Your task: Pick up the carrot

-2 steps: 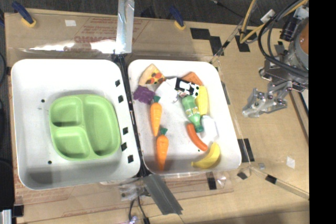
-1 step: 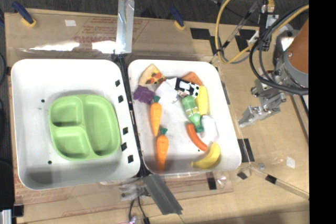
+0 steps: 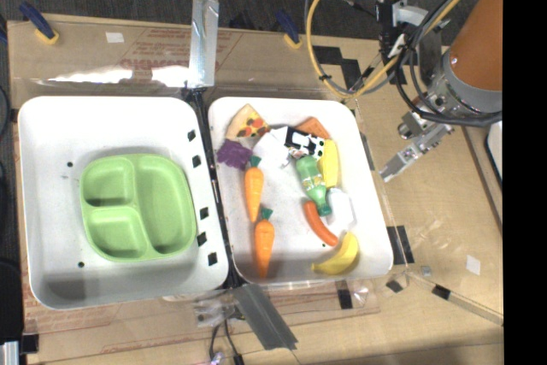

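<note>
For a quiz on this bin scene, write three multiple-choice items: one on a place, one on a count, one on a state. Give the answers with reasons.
1. Where does the green divided tray lie?
A. In the left bin
B. In the right bin
C. On the bench outside the bins

2. How many orange carrots with green tops lie in the right bin?
A. None
B. Two
C. Five

3. Where is the gripper relative to the food?
A. Gripping a carrot
B. Pressing on the banana
C. Outside the right bin, apart from all food

Answers: 1 A, the tray sits alone in the left bin. 2 B, one carrot lies above another carrot. 3 C, the gripper hangs beyond the bin's right wall, over the bench.
</note>
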